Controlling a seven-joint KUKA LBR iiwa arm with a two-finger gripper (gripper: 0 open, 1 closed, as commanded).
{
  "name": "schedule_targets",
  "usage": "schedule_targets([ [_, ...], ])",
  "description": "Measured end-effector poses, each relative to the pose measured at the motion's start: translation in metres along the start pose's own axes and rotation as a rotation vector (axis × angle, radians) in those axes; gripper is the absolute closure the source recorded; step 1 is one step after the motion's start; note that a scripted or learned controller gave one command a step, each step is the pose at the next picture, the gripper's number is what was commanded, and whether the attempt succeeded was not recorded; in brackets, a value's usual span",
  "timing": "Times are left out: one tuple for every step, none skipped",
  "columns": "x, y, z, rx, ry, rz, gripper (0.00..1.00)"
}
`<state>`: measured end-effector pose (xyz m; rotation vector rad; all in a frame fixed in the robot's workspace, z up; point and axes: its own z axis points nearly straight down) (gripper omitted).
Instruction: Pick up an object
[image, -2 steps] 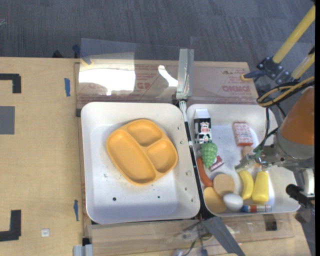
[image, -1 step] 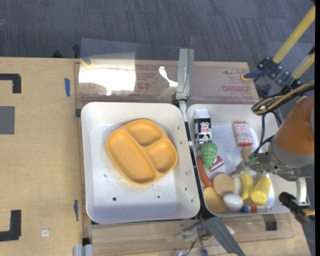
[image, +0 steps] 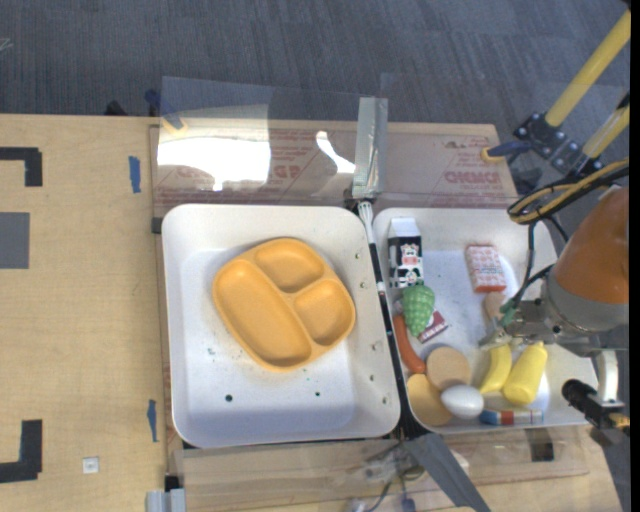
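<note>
The right bin (image: 440, 225) holds several small items. A white milk carton with a cow print (image: 405, 260) stands at its back left, with a green bumpy toy (image: 418, 303) just in front of it. A red-and-white packet (image: 485, 268) lies further right. Along the front are an orange stick (image: 405, 345), two tan round pieces (image: 440, 375), a white egg (image: 462, 401), a yellow banana-like piece (image: 495, 368) and a yellow bottle (image: 526, 374). My gripper (image: 514, 320) hangs low over the bin's right side, just behind the yellow items, under the grey and orange wrist (image: 595, 270).
The left bin (image: 200, 380) holds an orange three-section plate (image: 283, 300). A clear plastic sheet and a metal post (image: 368, 150) stand behind the bins. Yellow struts and black cables (image: 560, 190) crowd the upper right. Cardboard bench surface (image: 70, 300) lies to the left.
</note>
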<state>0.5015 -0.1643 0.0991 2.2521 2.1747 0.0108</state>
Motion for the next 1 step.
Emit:
schedule_targets([
  [0.0448,0.0215,-0.1078,0.001,0.004,0.048,1.00],
])
